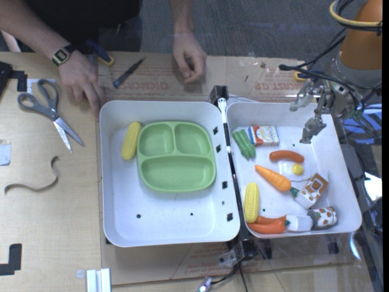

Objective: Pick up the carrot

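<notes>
The carrot (273, 178) is orange with a green stub at its right end. It lies slantwise in the middle of the right bin (345, 181), between a red sausage (287, 156) and a yellow corn cob (251, 202). My gripper (312, 125) hangs over the bin's back right part, up and to the right of the carrot and well apart from it. Nothing is visibly in its grasp.
The right bin also holds green beans (244, 143), a small carton (264, 135), a fried egg (296, 169), a milk box (313, 189), a red pepper (267, 225) and a bottle (316, 219). A green divided plate (176, 156) and corn (130, 140) lie in the left bin. A person's hands (188, 56) rest behind the bins.
</notes>
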